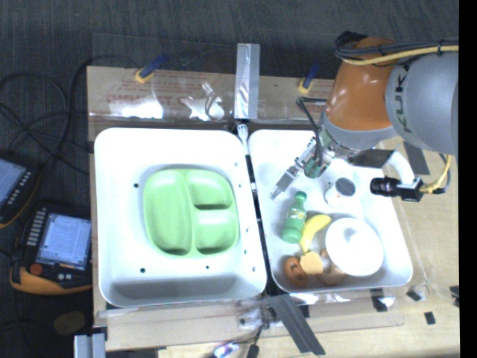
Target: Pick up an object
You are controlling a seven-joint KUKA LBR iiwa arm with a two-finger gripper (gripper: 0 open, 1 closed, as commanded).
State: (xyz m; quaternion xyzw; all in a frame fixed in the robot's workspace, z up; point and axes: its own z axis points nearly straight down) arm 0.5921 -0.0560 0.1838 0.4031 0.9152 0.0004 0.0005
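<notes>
Green divided tray [195,211] sat in the left bin [112,200]. In the right bin [399,263], the claw [298,166] hung just above a green bottle [295,216], grip state unclear. Banana [314,230], white bowl [354,247] and brown item [297,269] lay nearby.

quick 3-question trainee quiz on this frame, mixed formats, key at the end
1. True or false: the green divided tray lies in the left bin.
2. Which lies nearest the tool? A) green bottle B) white bowl C) banana
3. Fill in: the banana lies between the green bottle and the ____.

Key: 1 true; 2 A; 3 white bowl
</notes>
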